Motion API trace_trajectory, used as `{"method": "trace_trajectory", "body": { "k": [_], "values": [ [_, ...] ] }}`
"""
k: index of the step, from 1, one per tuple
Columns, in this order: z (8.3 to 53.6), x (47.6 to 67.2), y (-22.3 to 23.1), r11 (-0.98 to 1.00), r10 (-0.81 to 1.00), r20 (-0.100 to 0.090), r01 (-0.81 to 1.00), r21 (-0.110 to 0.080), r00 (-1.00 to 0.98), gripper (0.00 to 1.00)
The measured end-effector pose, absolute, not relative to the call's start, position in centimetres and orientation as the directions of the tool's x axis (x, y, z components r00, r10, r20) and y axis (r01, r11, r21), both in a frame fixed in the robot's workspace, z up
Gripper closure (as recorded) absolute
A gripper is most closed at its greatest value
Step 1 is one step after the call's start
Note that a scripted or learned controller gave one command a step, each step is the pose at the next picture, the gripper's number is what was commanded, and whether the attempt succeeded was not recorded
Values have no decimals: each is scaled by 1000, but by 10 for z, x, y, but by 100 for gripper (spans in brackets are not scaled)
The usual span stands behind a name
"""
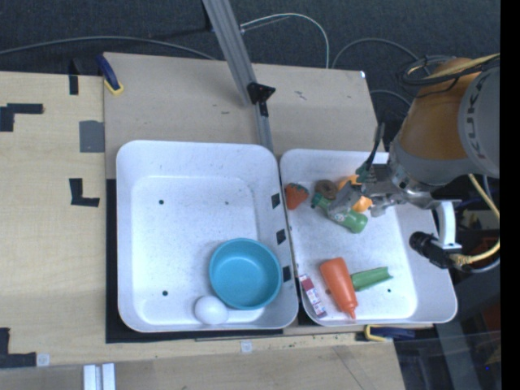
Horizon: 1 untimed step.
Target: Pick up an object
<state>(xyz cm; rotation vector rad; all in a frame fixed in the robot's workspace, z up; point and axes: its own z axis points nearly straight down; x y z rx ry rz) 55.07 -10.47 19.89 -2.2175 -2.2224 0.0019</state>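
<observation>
a light wooden table (pixel 49 218) is seen from above, lit evenly, with a paler board (pixel 187 104) laid over its middle. dark carpet-like floor (pixel 97 15) is seen beyond the far edge, crossed by thin pale cables (pixel 292 19). a grey metal pole (pixel 231 47) is slanted down from the top edge and ends at a black bracket (pixel 260 93) on the board. short strips of black tape (pixel 79 193) are stuck to the wood at the left, beside a grey patch (pixel 92 135). a blue and yellow clamp (pixel 110 74) is fixed at the board's far left corner.
</observation>
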Motion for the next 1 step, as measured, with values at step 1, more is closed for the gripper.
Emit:
{"method": "trace_trajectory", "body": {
  "k": [1],
  "values": [
    [199,551,-105,2,1000,0,1000,-2,-2,0]
  ]
}}
